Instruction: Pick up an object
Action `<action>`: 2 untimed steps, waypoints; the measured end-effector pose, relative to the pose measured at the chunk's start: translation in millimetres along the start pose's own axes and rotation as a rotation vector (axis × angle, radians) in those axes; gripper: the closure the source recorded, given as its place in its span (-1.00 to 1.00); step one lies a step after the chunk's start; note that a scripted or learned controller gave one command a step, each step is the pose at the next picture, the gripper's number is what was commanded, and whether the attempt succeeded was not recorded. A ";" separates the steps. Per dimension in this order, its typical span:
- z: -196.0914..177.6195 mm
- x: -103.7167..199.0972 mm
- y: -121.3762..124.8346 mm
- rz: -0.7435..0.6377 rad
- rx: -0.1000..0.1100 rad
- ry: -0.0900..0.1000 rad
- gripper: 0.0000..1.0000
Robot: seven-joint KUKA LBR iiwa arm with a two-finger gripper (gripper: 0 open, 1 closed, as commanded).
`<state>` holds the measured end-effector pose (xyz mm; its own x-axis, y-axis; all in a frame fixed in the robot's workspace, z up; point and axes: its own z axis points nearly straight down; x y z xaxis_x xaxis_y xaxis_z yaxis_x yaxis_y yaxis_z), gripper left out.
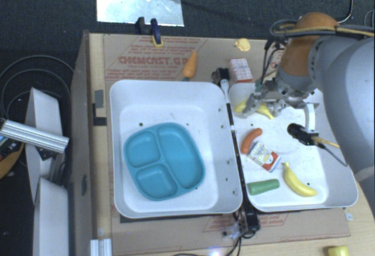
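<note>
The pick looks to be at its approach or grasp stage, with nothing lifted yet as far as the view shows. The gripper (265,103) hangs low over the far end of the right bin (347,191), close to the divider between the two bins. Directly beneath it lies a yellow object (268,112), probably a small banana, partly hidden by the metal of the tool, with one yellow end poking out towards the divider. Whether the pincer is wide, narrow or closed on that yellow piece cannot be told from this angle, so no grasp can be claimed. The other candidates lie loose on the floor of the same bin. An orange-red sausage (252,137) sits just nearer the camera than the gripper, and a small printed carton (262,156) lies beside it. A green cylinder (263,186) rests by the near rim, and a full banana (299,181) lies to its right. The left bin (135,96) holds a blue divided plate (164,160), well apart from the arm. By this reading, what remains is the closing on the yellow object, if that is not done, and then the raise clear of the bin.
</note>
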<state>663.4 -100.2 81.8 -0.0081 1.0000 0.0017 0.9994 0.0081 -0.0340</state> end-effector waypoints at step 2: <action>-105.4 44.4 -58.9 0.001 -0.038 0.000 1.00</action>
